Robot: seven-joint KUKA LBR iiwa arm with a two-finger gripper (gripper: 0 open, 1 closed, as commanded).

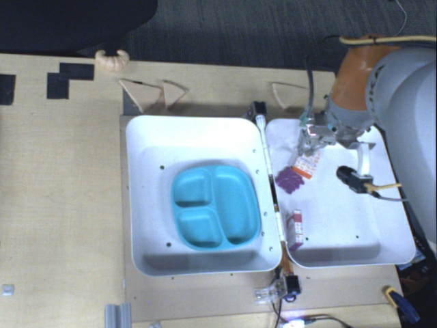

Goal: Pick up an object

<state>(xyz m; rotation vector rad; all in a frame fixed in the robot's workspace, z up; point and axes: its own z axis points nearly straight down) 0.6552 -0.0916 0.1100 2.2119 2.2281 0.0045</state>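
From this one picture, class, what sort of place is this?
Probably a robotics lab: a grey robot arm reaching over the right bin, beside a left bin, on a wooden bench.

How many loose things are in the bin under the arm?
3: an orange-and-white packet by the gripper, a purple lump beside it, and a red-and-white pack at the bin's inner edge, nearer the camera. The arm may hide more.
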